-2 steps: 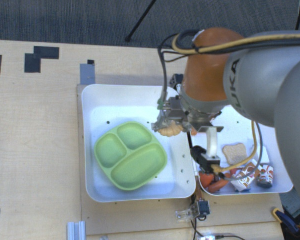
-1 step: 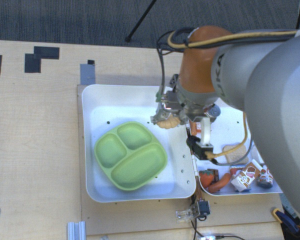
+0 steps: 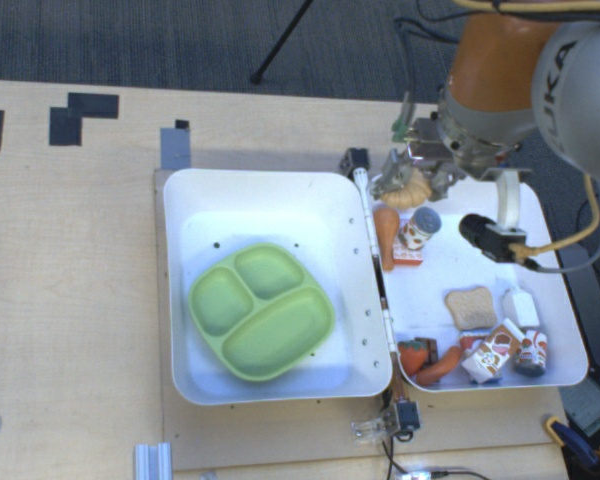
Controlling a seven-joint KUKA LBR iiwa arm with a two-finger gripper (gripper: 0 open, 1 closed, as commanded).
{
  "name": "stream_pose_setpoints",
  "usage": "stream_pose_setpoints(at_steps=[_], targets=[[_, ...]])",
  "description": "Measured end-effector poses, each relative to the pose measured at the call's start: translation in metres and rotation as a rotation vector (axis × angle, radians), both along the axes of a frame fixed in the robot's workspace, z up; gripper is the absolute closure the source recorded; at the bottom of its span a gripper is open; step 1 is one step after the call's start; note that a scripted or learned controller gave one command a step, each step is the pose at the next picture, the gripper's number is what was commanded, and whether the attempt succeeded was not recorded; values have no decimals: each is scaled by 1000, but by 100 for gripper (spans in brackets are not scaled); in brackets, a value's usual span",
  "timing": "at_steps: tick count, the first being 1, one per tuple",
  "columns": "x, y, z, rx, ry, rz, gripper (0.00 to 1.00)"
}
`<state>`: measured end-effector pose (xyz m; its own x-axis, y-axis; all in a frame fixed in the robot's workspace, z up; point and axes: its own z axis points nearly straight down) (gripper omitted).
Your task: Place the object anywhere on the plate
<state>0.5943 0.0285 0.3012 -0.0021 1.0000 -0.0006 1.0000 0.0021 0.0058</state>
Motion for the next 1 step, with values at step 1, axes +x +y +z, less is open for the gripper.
stream_pose_setpoints(at_steps=[1], targets=[[-15, 42, -118, 2, 8, 2, 100]])
